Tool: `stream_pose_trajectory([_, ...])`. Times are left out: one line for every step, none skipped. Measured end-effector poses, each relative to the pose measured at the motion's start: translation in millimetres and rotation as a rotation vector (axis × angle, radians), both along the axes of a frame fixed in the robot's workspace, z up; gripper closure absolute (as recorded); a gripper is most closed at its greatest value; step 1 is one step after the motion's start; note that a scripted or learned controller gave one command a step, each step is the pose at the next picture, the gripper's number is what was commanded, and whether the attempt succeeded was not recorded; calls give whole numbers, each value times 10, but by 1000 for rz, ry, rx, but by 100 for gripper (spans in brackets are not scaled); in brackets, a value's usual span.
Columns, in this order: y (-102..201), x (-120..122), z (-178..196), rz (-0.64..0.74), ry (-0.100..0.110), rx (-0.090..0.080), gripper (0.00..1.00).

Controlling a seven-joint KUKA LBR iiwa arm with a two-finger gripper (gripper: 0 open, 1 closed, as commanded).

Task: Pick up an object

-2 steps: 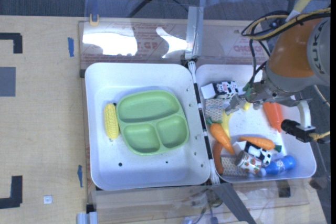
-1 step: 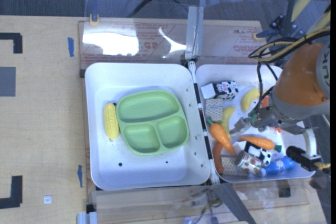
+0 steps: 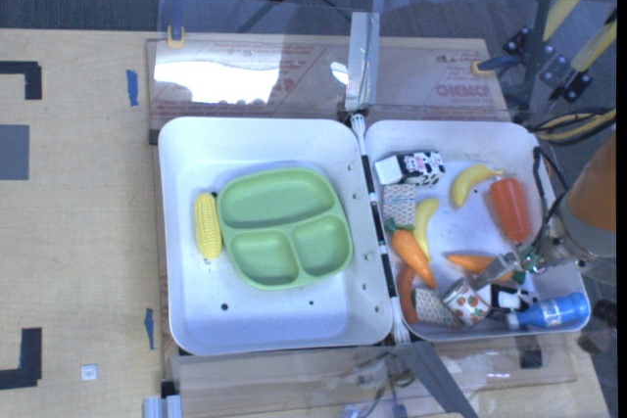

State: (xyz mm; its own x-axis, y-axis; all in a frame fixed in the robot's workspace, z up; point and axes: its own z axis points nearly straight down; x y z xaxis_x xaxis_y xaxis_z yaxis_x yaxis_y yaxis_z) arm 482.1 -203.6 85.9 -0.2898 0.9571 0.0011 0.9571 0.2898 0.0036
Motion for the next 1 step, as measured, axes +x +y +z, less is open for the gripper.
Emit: stream_pose_trajectory([-8,17,90,-2,-4,-2,100])
